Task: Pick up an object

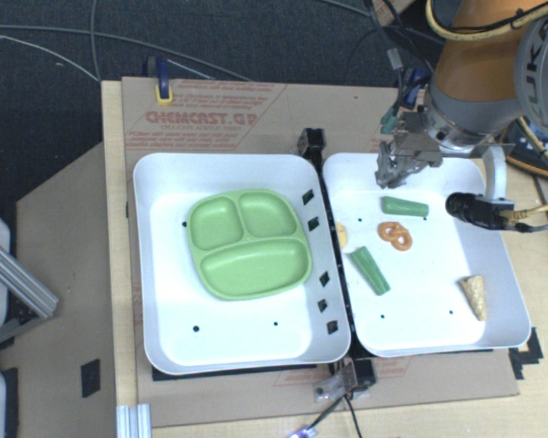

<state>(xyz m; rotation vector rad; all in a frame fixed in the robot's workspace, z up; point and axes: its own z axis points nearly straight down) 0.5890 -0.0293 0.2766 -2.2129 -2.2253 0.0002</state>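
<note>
My gripper (395,173) hangs over the back of the right bin (502,272), just behind a short green block (404,207). In front of that block lies an orange pretzel (395,235). Nearer the front and to the left, a longer green stick (369,270) lies at a slant. A beige wedge (475,296) rests near the bin's front right corner. A small yellowish piece (342,236) sits against the bin's left wall. Nothing shows in the gripper.
The left bin (164,318) holds a green divided plate (247,243). A black clip-studded divider (321,245) runs between the bins. The arm's orange band (489,35) and cables fill the back right. A black cylinder (477,210) juts over the right bin's right side.
</note>
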